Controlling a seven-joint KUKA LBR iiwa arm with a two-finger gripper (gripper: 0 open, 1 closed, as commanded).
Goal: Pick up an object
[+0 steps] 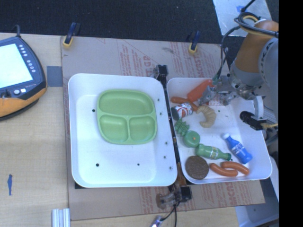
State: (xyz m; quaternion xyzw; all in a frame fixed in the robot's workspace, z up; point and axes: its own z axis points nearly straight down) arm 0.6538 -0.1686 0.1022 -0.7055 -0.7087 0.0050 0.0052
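My gripper (211, 95) is low in the far part of the right bin (258, 143), coming down from the grey and orange arm (251, 56). It sits just right of an orange carrot (198, 90) and just above a tan croissant (207, 116). Nothing can be seen held in it. Nearby to the left lie a thin red sausage (178, 100) and a small red and white can (182, 111).
The right bin also holds a green bottle (212, 151), a blue bottle (237, 149), a round brown cookie (196, 167), two hot dogs (228, 168) and green toys (187, 133). A green divided plate (127, 116) lies in the left bin (83, 164). A tablet (16, 74) sits far left.
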